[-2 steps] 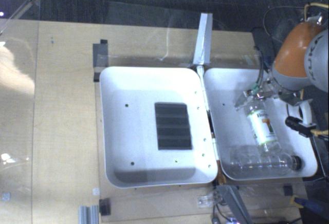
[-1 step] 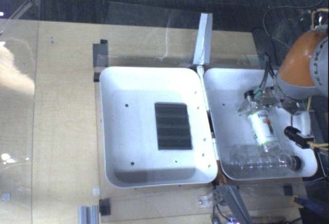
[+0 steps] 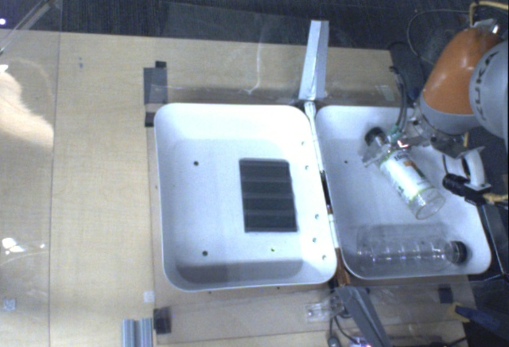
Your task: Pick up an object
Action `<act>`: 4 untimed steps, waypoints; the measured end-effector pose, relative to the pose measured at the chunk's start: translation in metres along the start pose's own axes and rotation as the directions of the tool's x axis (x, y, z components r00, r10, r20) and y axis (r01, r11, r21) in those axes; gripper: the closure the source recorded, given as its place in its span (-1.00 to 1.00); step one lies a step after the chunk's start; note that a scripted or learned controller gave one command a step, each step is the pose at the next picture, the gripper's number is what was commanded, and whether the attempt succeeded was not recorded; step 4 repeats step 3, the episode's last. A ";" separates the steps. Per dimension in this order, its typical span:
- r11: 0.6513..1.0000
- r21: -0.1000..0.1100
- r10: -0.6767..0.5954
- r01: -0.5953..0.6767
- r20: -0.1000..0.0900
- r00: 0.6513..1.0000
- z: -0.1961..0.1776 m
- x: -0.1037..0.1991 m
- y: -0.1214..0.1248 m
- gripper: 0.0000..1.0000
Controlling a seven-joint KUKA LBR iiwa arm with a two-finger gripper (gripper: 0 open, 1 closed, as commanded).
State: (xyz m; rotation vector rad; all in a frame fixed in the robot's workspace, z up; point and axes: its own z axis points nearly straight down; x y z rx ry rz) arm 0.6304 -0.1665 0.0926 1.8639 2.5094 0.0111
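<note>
Right bin (image 3: 350, 138) has the tool (image 3: 387, 145) touching a clear bottle (image 3: 409, 182), finger spread unclear.

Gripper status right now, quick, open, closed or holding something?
Gripper: over the right bin, at the small clear bottle; open or shut cannot be told.

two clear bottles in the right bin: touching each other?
Apart. The camera view shows bare white bin floor between the tilted small bottle and the large bottle lying along the near wall.
</note>
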 end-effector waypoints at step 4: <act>0.921 0.004 -0.390 0.390 -0.008 0.921 -0.095 0.096 0.036 1.00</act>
